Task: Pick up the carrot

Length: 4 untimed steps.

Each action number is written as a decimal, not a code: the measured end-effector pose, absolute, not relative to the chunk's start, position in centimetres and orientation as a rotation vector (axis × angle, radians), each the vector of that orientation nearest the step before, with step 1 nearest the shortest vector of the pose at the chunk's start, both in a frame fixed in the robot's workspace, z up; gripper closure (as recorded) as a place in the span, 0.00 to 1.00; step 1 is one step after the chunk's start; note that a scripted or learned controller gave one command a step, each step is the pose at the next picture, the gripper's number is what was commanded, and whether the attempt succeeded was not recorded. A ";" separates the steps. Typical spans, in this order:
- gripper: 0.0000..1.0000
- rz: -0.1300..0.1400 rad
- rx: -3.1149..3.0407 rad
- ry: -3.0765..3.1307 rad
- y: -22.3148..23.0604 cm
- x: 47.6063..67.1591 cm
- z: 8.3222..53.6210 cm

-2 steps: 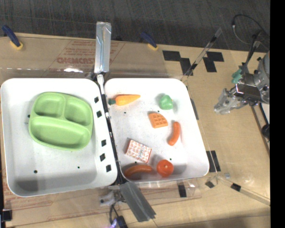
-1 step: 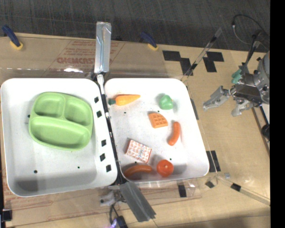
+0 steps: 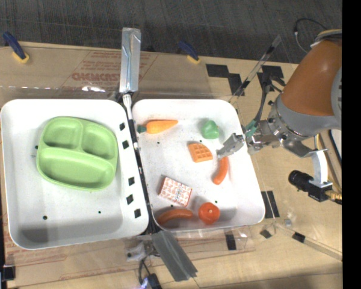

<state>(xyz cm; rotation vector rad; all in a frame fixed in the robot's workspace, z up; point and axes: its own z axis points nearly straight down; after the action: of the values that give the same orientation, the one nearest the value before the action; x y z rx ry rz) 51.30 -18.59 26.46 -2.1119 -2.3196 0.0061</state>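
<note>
The left bin (image 3: pixel 12 179) carries a green divided plate (image 3: pixel 78 152). In the right bin (image 3: pixel 168 110) lie a small green piece (image 3: pixel 210 129), an orange waffle (image 3: pixel 200 152), a slim orange-red piece (image 3: pixel 220 171) just beside it, a patterned box (image 3: pixel 175 192), a tomato (image 3: pixel 209 212) and a reddish sausage (image 3: pixel 174 216) near the front wall.

Grey arm (image 3: pixel 304 122) with broad orange band (image 3: pixel 316 80)

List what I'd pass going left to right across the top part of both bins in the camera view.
Green divided plate → carrot → waffle piece → green toy → gripper.
</note>
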 end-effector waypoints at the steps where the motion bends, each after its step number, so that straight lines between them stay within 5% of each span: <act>1: 0.00 0.007 -2.129 -2.303 -14.0 56.4 18.7; 2: 1.00 0.008 -2.126 -2.305 -14.0 56.4 19.7; 3: 0.00 0.009 -2.125 -2.305 -14.0 56.4 19.7; 4: 0.00 0.004 -2.014 -2.405 -13.8 63.8 12.2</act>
<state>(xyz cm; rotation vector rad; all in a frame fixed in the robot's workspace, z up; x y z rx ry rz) 63.75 -13.81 12.20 -2.0144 -2.4049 0.0040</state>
